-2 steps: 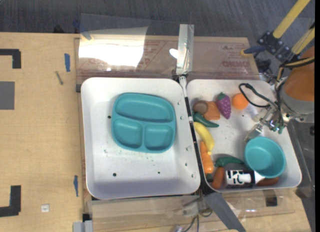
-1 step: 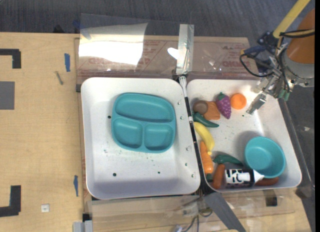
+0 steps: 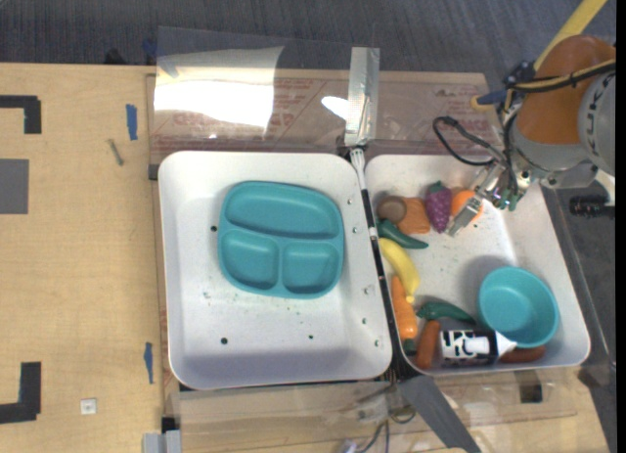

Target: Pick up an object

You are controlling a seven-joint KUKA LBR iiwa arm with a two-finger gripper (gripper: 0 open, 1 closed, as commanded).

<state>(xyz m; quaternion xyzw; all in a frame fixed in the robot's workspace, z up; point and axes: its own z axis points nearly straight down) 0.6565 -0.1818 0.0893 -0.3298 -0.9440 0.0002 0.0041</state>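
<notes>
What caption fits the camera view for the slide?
Arm's tool low over the right bin by the grapes; teal bowl nearer the camera, teal tray in the left bin.

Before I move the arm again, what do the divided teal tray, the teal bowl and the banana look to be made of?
Teal tray: looks like moulded plastic, matte to satin, one even colour with rounded compartment ridges.
Teal bowl: likely the same plastic, smooth, with a soft sheen inside the rim.
Banana: seems to be a plastic toy, uniformly yellow and slightly glossy; I cannot rule out rubber.
</notes>
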